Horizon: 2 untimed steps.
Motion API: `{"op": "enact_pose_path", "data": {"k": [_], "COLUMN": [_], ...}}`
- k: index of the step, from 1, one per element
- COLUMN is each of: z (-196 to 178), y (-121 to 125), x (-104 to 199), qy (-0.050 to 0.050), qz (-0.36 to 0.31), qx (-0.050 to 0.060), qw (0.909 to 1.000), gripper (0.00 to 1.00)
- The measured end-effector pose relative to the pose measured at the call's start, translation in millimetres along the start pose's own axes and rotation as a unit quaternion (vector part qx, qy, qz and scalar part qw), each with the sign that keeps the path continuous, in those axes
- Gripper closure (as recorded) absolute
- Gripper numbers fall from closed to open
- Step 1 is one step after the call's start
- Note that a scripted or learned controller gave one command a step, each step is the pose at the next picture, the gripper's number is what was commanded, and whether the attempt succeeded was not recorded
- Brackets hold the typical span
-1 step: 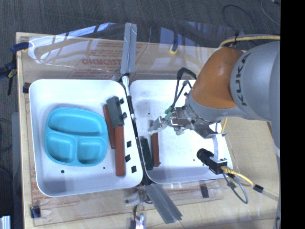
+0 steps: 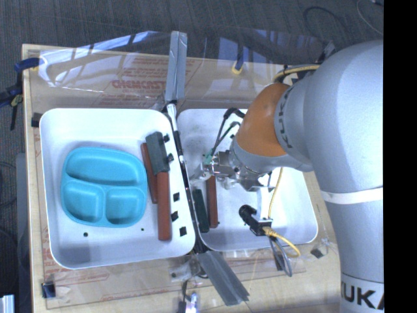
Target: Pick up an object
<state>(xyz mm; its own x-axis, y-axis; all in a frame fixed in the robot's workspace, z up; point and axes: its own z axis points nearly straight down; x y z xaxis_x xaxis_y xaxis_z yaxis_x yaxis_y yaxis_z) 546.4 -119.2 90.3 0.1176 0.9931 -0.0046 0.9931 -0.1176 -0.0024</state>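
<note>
Grey arm (image 2: 326,109) hides most of the gripper (image 2: 218,168) (finger state unclear) above the right bin (image 2: 296,230).

I see two bins side by side on the bench (image 2: 98,64). In the left bin (image 2: 52,240), a compartment tray (image 2: 103,186) lies toward the left, with a long bar (image 2: 161,197) near the right wall. The gripper (image 2: 218,168) sits in the right bin (image 2: 303,230), above a second bar (image 2: 212,201) along its left wall.
</note>
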Motion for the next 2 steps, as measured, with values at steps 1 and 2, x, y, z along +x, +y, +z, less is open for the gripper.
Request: {"op": "enact_pose_path", "data": {"k": [1,2], "z": [-8,-101], "y": [0,64], "x": [1,45], "qy": [0.001,0.002], "qz": [-0.003,-0.107], "qx": [0.001,0.000], "qw": [1.0000,0.9943], "gripper": [1.00,1.00]}}
